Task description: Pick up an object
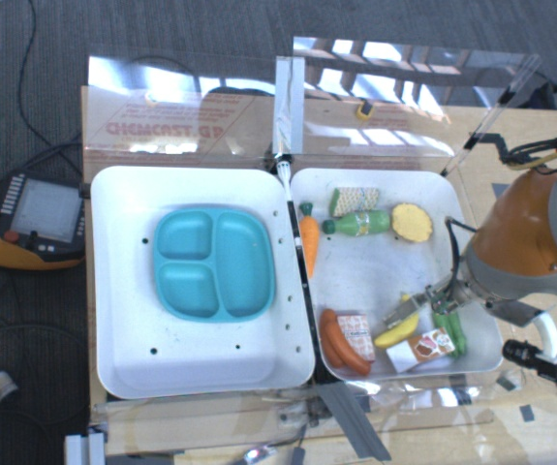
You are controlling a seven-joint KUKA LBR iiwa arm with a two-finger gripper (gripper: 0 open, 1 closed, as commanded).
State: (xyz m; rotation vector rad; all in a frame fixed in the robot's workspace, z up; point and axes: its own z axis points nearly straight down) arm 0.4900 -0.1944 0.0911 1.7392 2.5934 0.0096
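We are looking down on two white bins side by side, and the arm (515,231) comes in from the right, its orange band bulking over the right bin's (375,269) right wall. The gripper (431,305) is down low in that bin's lower right part, right above the banana (401,331) and just beside a green pepper (452,333). We see slim metal fingers there, but whether they stand apart or together we cannot tell, and nothing sits plainly between them.

The banana lies tilted, yellow, with a small carton (421,349) touching it at the lower right. Left of these we have a red sausage (339,345) curling along the bin's lower left corner, and a packet (356,332) resting against it. Up along the left wall stands a carrot (309,243), pointing down. Across the top we spot a corn cob (355,200), a green bottle (359,224) lying on its side just below it, and a yellow round slice (412,223) to the bottle's right, near touching its base.

Over in the left bin (123,260) we have a teal plate (213,263) with three sections, sitting in the middle
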